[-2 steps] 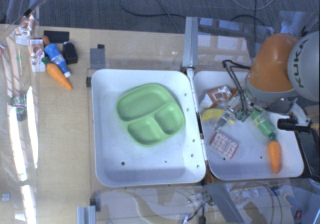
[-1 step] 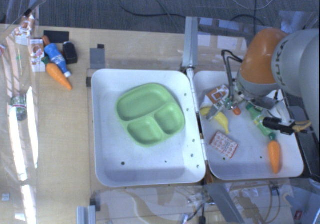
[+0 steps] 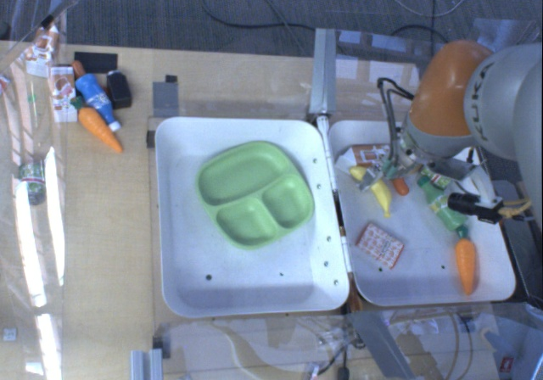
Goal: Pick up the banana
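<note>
The tool (image 3: pixel 387 173) hangs low over the right bin (image 3: pixel 501 281), right at the banana (image 3: pixel 381 195), which lies just below its tip. I cannot tell how the tool is set. A carrot (image 3: pixel 465 263) lies well to its lower right; the green plate (image 3: pixel 254 193) sits far to its left.

Small yellow banana (image 3: pixel 381 196) lies in right bin.

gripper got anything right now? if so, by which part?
Cannot be told. The two-finger gripper sits low in the right white bin, right over the small yellow banana, but no grasp is visible.
</note>
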Robot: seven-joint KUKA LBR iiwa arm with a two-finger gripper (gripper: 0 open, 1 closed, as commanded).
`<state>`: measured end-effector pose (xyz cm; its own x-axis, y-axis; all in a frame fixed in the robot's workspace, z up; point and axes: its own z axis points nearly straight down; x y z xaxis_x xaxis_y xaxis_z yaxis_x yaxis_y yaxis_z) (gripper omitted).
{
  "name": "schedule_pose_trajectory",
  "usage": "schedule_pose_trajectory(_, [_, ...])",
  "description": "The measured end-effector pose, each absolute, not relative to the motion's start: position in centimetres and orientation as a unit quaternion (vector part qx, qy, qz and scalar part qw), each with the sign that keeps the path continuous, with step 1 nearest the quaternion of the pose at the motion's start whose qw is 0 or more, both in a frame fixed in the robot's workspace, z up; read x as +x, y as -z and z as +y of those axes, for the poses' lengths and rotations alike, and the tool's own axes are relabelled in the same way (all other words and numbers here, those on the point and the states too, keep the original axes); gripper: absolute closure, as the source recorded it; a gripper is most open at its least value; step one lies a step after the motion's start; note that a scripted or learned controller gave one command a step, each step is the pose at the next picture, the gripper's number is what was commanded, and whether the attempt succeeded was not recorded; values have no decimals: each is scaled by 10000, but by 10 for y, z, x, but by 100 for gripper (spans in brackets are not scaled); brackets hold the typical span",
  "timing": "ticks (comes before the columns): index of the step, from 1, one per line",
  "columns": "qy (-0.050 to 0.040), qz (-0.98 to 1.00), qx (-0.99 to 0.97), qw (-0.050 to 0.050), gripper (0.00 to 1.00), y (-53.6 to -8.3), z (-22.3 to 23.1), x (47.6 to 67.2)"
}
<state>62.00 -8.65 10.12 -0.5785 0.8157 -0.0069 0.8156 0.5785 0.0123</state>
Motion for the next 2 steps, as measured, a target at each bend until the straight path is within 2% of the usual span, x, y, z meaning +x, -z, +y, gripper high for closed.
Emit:
schedule_pose_trajectory(1, [-22, 8385, 5449, 35, 100, -187, -53, 621])
schedule_pose_trajectory(2, [-26, 8123, 5832, 36, 100, -301, -5, 665])
